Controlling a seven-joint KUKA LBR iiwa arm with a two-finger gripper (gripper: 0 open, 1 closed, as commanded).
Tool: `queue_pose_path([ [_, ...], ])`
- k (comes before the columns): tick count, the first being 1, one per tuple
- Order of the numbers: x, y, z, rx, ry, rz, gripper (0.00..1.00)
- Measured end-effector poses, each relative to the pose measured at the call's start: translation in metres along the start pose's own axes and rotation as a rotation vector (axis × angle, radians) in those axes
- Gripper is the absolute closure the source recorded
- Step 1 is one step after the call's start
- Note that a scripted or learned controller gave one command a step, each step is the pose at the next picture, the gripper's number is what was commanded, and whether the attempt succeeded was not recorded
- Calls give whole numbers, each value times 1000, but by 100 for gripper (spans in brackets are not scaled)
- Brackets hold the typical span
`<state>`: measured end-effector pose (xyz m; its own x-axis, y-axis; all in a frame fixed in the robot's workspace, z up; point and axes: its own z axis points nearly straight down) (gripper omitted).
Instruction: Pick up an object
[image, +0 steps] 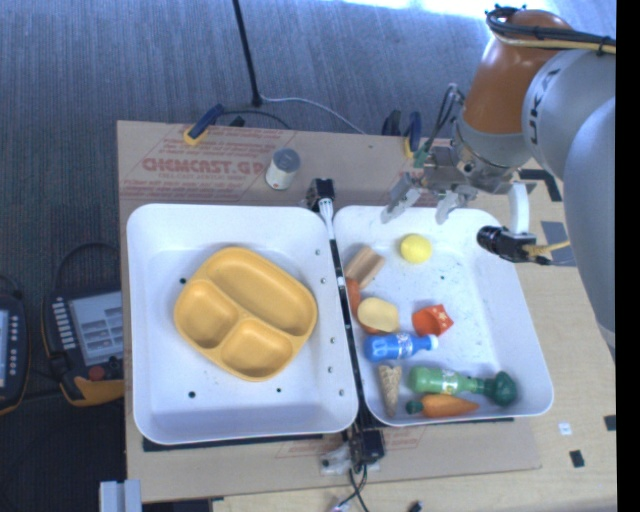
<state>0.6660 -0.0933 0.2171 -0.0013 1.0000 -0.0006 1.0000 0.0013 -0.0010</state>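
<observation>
My gripper (420, 206) hangs open over the far edge of the right bin (520, 330), its two fingers spread with nothing between them. Just below it lies a yellow lemon (415, 248). Further toward the front of that bin sit a bread piece (364, 266), a potato-like piece (378, 314), a red pepper piece (432, 320), a blue bottle (397, 347), a green bottle (458, 382), a carrot (448, 406) and a cone (390, 386).
The left bin (150, 400) holds a yellow divided plate (245, 312). A small grey-capped cylinder (283, 168) stands on the cardboard behind the bins. A black clamp (321, 193) sits at the far end of the seam between the bins. Cables run along the back.
</observation>
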Motion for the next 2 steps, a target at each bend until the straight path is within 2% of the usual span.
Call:
queue_pose_path([
  [1,-17,-38,115,-5,1,1,0],
  [2,-4,-109,115,-15,-1,3,0],
])
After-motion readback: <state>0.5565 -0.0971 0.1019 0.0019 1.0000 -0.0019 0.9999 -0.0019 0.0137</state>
